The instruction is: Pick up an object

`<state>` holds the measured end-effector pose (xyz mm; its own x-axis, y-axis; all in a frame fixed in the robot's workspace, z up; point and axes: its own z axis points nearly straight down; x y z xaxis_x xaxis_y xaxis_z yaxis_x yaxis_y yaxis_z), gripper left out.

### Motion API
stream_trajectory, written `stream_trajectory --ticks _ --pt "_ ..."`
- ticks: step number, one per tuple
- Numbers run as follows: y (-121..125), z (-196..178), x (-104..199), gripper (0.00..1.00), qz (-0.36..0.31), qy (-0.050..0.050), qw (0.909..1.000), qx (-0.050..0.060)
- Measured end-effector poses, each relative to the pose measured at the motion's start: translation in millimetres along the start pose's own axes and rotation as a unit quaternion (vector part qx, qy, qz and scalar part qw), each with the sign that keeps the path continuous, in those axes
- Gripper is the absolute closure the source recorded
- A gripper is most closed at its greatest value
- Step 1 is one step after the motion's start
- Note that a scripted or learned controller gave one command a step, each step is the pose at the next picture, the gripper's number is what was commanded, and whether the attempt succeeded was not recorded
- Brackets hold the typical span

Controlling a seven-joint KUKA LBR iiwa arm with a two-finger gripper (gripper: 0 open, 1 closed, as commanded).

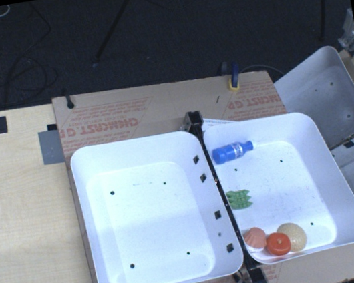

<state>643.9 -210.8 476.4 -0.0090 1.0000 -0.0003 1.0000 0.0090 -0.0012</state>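
- Objects for picking all lie in the right bin (320, 146), and we count five of them in the camera view.
- We see a blue bottle (232, 152) on its side near that bin's upper left corner, close to the divider between the two bins.
- We find a small green item (239, 199), bumpy like a pea pod, just beside the divider at mid height of the frame.
- We note three round things bunched in the lower left corner of the right bin: a pinkish piece (254, 237), a red tomato-like piece (278, 243) and a pale tan piece (293, 235), touching or nearly touching one another.
- We see the left bin (90, 186) with nothing but small dark dots on its floor.
- We judge the task not yet begun: every object rests on the bin floor and none is lifted, so the reach, the grasp and the lift are all left.
- We cannot tell the state of the fingers from this picture.
- We see both bins resting on a brown cardboard sheet (132, 115) with printed lettering, which lies on a light wooden surface (21, 219) with dark patches at the upper left.
- We make out a dark floor with cables across the top of the frame and a grey metal panel (321, 92) at the right.
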Motion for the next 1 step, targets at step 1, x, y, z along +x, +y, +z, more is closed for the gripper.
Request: stream_trajectory --ticks 1 --pt "-0.1 -17.2 4.2 1.0 0.002 0.0 1.0 0.0"
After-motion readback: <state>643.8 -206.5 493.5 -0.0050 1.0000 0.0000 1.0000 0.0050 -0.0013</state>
